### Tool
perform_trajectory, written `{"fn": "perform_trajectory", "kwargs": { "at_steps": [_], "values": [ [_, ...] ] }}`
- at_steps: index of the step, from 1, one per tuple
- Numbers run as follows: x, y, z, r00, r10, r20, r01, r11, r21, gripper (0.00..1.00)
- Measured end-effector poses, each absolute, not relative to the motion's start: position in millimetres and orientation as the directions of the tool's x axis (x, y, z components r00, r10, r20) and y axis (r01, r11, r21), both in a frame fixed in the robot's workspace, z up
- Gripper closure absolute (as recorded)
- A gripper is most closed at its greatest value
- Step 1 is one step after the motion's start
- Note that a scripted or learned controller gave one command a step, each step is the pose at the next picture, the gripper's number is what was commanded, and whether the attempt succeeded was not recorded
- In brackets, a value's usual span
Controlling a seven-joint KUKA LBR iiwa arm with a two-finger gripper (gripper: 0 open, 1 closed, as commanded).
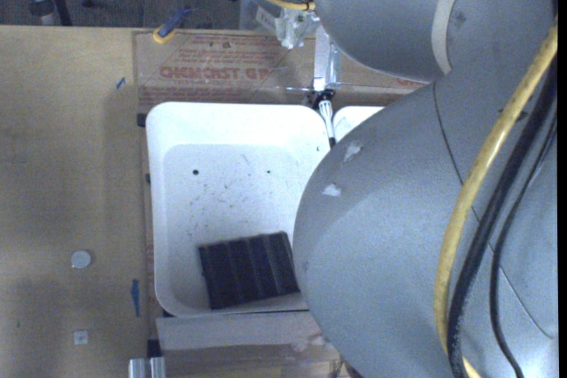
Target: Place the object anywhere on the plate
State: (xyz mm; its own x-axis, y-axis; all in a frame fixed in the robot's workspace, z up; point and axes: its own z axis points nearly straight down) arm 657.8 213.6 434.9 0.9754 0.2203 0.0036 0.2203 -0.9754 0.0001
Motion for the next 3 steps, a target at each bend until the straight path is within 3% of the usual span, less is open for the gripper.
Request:
{"fn": "perform_trajectory", "kwargs": {
  "at_steps": [1, 2, 3],
  "values": [
    [659.8, 103.9, 434.7, 0.941, 0.339, -0.004, 0.339, -0.941, -0.001, 1.00],
    [652.8, 174.8, 306.9, 0.911, 0.412, -0.005, 0.412, -0.911, -0.001, 1.00],
    [649.2, 149.8, 416.6, 0.980, 0.197, 0.003, 0.197, -0.980, 0.001, 1.00]
  ]
}}
